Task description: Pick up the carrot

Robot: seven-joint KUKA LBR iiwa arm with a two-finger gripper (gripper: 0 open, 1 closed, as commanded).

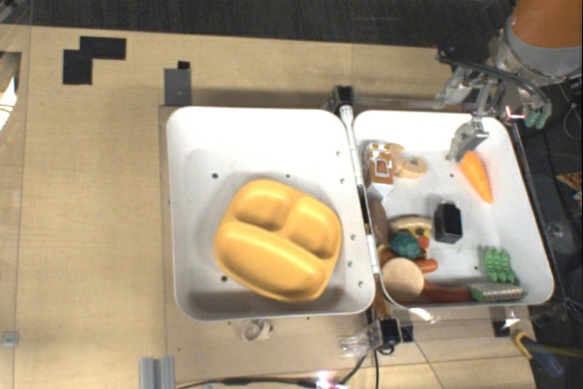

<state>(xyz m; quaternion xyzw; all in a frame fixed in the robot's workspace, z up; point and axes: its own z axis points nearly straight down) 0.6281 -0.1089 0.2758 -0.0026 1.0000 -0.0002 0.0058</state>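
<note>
Two white bins side by side, carrot point(476, 175) lying in the right bin point(533, 223), upper right of the frame, thick end toward the top, tip slanting down and right. Gripper point(468, 141) directly above the thick end, touching or nearly so; impossible to tell whether apart, together or clamped, and no clear sign of the carrot between them. Likely a light, stiff plastic toy, smooth and a bit slippery, tapering so that a hold near the tip would probably squeeze it out; best taken across the thicker upper half, square to its length. Close to the bin's right wall, so little room on that side. Black block point(447, 221) just below and left, green piece point(497, 264) further down, other small toys crowded at the lower left of the same bin, too small to name with confidence. Large yellow lump point(278, 238) in the left bin point(191, 187), well apart. Arm cut off at the frame's top right corner, wrist blurred among cables.
</note>
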